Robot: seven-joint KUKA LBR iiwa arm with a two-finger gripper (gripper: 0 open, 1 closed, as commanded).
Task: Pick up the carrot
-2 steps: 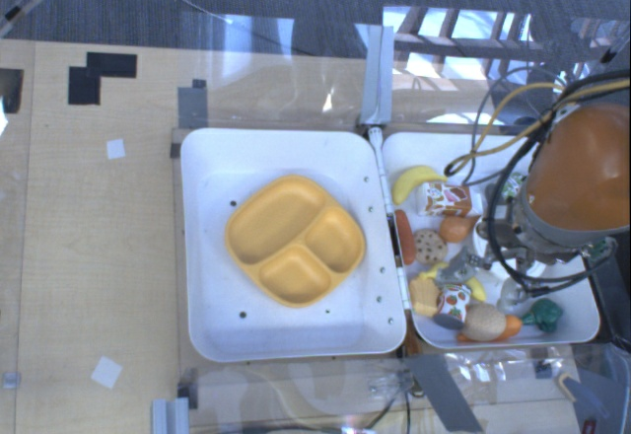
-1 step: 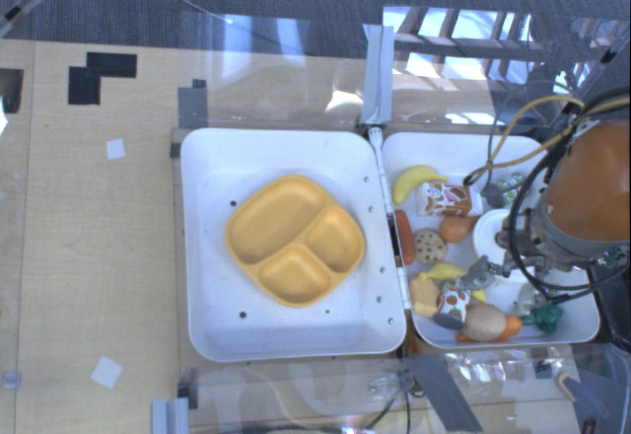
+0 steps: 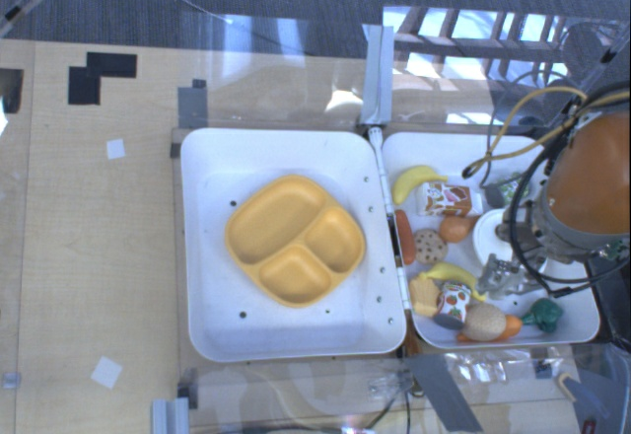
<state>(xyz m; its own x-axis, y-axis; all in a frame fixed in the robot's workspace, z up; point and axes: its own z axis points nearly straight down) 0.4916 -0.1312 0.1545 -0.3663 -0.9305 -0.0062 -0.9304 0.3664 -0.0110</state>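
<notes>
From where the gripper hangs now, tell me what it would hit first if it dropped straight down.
Likely the toy milk carton or the potato-like piece just below the gripper, not the carrot itself; depth is hard to judge from this slanted view.

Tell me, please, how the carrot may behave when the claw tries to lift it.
The carrot looks like a small, smooth toy, so probably stiff and light. Its tapered round shape may slip or roll when squeezed. It lies against the beige round toy near the bin wall, so neighbours may shift too.
</notes>
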